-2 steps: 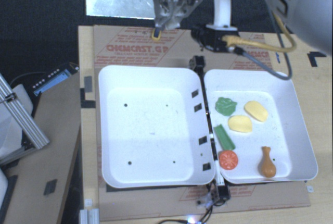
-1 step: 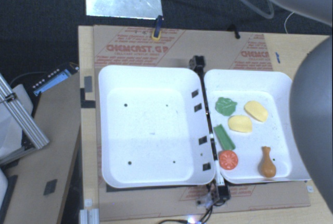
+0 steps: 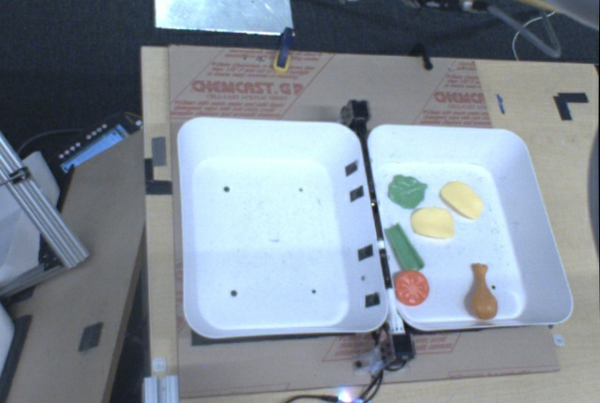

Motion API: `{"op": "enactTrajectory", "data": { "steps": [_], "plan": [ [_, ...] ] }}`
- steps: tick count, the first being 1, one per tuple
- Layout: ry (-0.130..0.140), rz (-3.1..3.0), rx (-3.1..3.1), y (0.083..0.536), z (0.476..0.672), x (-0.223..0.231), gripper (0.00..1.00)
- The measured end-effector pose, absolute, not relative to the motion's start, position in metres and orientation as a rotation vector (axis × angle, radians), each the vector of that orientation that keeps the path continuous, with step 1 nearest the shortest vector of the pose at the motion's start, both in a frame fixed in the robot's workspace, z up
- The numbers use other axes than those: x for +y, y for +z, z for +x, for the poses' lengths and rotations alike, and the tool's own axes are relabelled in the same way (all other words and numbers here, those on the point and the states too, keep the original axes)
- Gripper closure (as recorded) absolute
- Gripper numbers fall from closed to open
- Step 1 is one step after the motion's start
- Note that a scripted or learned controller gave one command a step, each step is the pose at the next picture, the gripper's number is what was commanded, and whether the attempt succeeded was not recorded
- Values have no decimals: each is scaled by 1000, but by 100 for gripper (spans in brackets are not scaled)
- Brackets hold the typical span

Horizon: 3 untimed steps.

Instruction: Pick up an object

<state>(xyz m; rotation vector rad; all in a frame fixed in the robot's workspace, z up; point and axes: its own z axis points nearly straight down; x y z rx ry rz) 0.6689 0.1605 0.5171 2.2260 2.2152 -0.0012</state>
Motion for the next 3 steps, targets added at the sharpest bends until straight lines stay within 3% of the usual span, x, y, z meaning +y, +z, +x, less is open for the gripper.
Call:
{"op": "enactTrajectory", "data": {
  "steps": [1,2,3],
  "plan": [
    [7,2213,2228,536,668,208,100],
    [4,2212,2233,536,596,237,100],
    [4,2220,2220,534,671,233,100]
  ]
}}
